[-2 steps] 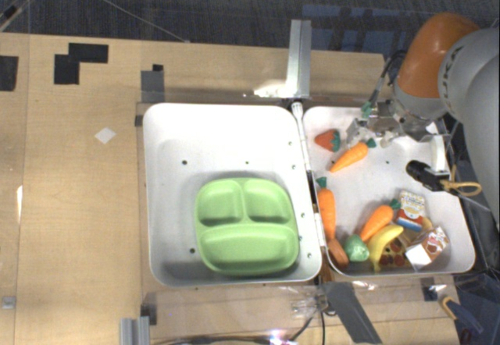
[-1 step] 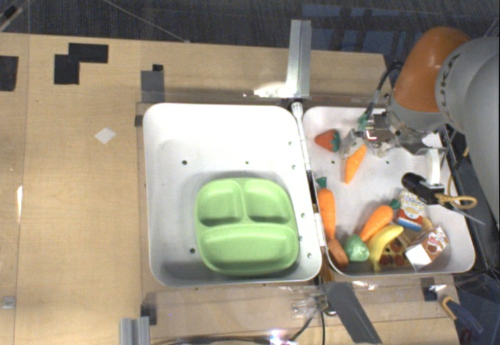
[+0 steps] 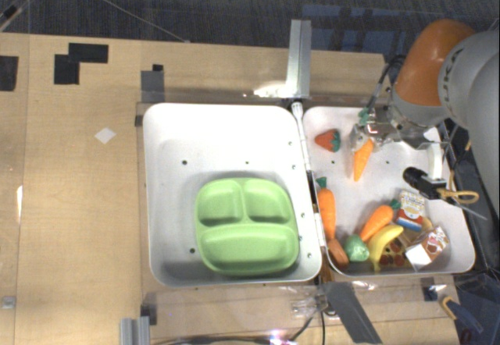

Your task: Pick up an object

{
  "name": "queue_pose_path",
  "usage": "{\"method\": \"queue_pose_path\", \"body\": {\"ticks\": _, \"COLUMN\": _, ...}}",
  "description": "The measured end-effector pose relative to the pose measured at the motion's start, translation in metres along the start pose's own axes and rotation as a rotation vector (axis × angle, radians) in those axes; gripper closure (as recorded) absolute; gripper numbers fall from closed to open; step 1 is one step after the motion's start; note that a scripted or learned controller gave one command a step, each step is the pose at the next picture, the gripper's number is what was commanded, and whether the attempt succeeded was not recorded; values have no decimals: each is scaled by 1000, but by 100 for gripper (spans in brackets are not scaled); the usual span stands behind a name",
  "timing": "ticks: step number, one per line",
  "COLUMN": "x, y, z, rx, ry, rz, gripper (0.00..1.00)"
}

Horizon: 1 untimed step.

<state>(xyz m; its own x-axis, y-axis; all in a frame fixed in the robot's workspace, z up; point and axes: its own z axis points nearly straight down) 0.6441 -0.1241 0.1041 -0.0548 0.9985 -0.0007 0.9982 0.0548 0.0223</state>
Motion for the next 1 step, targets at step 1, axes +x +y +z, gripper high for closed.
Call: {"method": "queue_pose_path", "body": {"ticks": 1, "x": 105, "y": 12, "z": -83, "rx": 15, "ry": 2, "rz": -18, "gripper": 100}}
